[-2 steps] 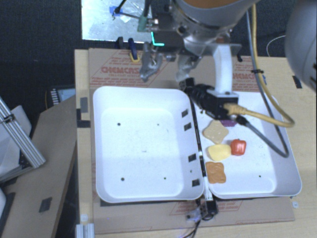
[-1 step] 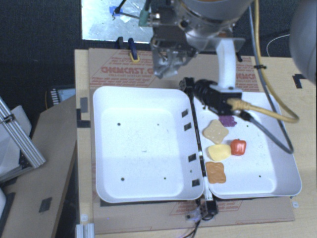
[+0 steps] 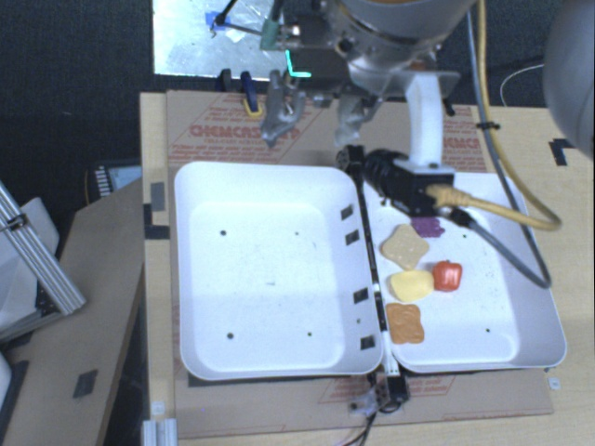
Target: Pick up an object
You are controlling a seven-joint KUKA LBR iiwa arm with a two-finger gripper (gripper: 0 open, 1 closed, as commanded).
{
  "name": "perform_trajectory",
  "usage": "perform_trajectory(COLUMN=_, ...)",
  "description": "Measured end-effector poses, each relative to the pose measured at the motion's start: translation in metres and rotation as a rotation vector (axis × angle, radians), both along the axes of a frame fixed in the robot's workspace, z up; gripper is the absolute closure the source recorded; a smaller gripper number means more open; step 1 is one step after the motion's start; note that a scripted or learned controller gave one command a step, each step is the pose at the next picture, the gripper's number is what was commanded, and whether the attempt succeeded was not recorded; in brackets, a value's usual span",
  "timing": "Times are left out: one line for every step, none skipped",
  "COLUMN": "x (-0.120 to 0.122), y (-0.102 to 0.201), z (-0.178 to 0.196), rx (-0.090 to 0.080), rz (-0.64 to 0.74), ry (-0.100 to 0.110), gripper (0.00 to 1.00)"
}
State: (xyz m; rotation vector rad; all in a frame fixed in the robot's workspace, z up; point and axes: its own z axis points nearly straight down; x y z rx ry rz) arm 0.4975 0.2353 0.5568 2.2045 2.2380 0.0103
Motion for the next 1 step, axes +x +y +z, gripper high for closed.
perform_trajectory(x=0.0000, y=0.0000, z=0.0000, rx=0.000, rz=0.000, ry=0.000, gripper=0.00)
